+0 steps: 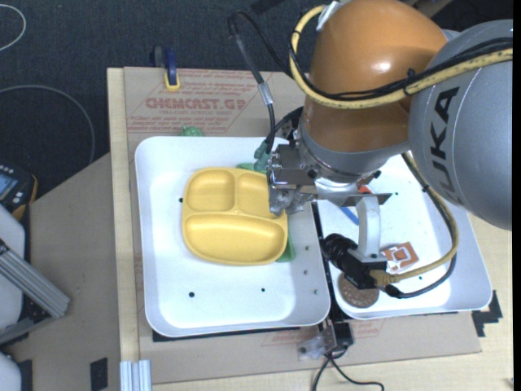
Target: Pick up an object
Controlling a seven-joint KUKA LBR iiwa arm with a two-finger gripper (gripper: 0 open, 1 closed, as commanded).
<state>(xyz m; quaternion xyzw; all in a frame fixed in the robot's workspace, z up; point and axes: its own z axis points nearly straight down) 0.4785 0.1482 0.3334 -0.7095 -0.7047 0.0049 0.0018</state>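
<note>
The yellow divided plate (232, 217) lies flat in the left bin (163, 292), toward its twelve-to-three o'clock side, green items peeking from under it. My end effector (281, 187) hangs at the plate's three o'clock rim; I cannot tell its finger state.

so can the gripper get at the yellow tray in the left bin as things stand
Probably yes: the gripper sits at the right edge of the yellow divided tray, whose top lies uncovered in the left bin.
</note>
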